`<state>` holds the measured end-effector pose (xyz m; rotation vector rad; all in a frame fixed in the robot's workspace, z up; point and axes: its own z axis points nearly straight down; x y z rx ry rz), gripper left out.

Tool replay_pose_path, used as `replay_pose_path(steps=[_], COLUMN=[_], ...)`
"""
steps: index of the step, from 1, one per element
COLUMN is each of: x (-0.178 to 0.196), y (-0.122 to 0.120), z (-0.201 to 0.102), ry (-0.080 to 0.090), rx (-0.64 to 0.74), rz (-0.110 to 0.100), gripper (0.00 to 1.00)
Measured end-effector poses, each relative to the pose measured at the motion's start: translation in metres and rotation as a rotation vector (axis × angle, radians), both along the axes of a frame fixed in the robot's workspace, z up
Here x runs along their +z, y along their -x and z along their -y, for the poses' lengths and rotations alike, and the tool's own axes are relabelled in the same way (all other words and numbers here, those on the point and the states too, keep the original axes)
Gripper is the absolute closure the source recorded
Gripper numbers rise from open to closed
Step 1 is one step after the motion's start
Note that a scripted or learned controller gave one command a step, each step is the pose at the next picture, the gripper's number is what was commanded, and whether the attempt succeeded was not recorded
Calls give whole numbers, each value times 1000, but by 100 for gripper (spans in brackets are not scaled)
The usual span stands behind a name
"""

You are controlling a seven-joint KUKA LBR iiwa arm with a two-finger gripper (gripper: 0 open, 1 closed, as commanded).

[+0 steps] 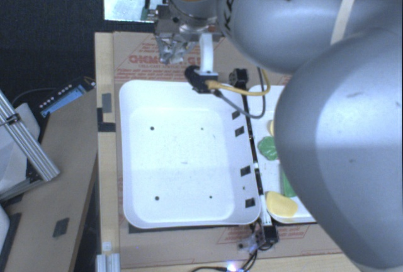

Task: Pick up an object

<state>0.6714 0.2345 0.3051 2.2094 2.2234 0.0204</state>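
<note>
White left bin (135,157): gripper (171,50) beyond its far rim, whether open or closed I cannot tell. Green object (269,148) lies to the bin's right; descending here would likely miss it.

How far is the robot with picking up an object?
Nothing looks done yet. The gripper hangs above the far edge of the left bin, with no object seen in it. The green object and yellow object lie in the right bin, so the whole pick is left.
</note>
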Motion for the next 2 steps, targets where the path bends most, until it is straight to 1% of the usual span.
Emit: replay_pose_path(steps=[1, 2], x=[191, 206], y=[50, 1], z=[0, 1], ry=[-4, 3], rx=[1, -2], rz=[4, -7], gripper=[100, 100])
